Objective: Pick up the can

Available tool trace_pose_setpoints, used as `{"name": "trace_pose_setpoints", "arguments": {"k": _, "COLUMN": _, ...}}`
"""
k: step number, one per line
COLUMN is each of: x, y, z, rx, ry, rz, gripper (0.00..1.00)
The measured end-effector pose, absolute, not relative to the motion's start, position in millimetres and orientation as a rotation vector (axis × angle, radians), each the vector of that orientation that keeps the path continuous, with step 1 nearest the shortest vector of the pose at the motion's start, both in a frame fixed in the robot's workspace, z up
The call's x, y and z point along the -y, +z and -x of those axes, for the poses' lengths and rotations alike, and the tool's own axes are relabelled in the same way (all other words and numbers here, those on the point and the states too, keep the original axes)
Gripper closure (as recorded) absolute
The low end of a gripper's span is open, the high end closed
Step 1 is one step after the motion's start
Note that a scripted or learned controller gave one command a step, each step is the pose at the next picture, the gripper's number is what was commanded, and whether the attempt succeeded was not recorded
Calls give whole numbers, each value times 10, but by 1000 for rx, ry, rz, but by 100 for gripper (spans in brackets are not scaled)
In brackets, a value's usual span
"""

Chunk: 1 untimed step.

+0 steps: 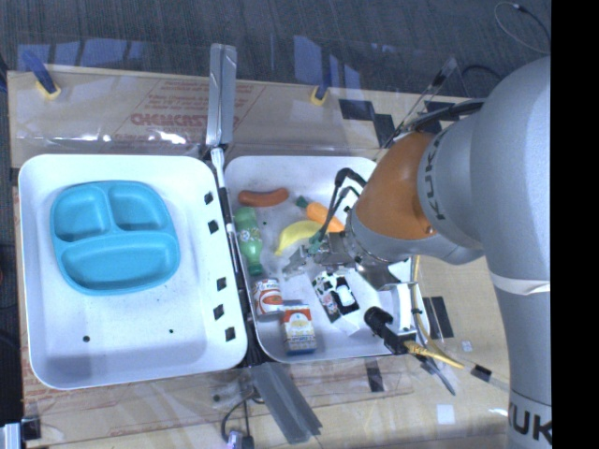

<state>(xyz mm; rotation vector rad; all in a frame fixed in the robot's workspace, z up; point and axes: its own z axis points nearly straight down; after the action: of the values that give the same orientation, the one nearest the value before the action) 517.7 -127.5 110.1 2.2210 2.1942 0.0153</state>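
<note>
can (269, 298) near right bin's (281, 170) front left | arm (440, 195) bent low over bin | jaws' state: cannot tell

A robotics lab. A grey industrial arm (496, 185) with an orange band reaches in from 3 o'clock over a wooden tabletop (140, 405) under clear sheeting held by blue tape (42, 78). Two white bins (56, 363) sit side by side; black cables (487, 68) trail at 1 o'clock over dark carpet (281, 7).

red-and-white can (269, 298) lying in right bin (281, 170).
</note>
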Motion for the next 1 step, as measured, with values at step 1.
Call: {"name": "trace_pose_setpoints", "arguments": {"k": 1, "x": 1165, "y": 1062, "z": -4892, "rx": -2194, "ry": 32, "rz": -2189, "gripper": 0}}
